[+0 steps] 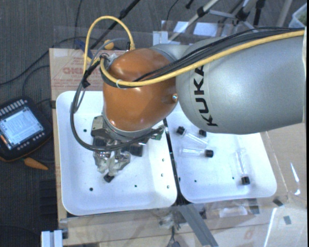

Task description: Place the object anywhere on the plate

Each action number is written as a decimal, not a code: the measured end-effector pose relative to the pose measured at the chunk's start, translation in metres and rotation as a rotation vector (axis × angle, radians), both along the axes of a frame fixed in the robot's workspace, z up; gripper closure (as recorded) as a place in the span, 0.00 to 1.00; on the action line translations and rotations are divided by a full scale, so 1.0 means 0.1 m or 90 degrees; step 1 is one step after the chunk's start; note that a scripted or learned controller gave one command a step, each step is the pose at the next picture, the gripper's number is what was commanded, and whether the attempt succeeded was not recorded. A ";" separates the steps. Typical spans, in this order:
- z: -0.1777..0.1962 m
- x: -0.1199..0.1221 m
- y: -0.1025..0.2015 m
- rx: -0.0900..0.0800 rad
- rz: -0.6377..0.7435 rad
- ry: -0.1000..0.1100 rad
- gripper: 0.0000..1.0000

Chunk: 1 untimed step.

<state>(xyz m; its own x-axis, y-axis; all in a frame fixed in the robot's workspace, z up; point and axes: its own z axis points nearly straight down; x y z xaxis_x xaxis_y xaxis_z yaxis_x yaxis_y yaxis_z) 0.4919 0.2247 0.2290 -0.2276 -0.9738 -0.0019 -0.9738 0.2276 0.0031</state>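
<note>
Grey-and-orange arm point(195, 86) filled the upper right; its two-finger gripper point(109, 170) hung low over the left white bin point(77, 199), claw state indeterminable. Pickup step judged underway; next, a confirmed grasp.

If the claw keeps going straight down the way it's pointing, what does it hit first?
Most likely the floor of the left bin. The claw points down into that bin, with a small dark piece at its tip. Whether that piece belongs to the claw or lies loose is hard to tell, and so is the height.

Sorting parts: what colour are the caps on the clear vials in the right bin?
Black caps, seen in the camera view.
</note>
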 end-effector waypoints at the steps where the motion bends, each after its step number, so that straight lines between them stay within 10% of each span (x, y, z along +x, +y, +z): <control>1: -0.46 0.71 -0.39 0.001 0.001 -0.001 1.00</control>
<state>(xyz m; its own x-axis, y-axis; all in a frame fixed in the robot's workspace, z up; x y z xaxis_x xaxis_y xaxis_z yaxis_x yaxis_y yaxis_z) 0.5632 0.1857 0.1832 -0.2266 -0.9740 -0.0038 -0.9740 0.2266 0.0015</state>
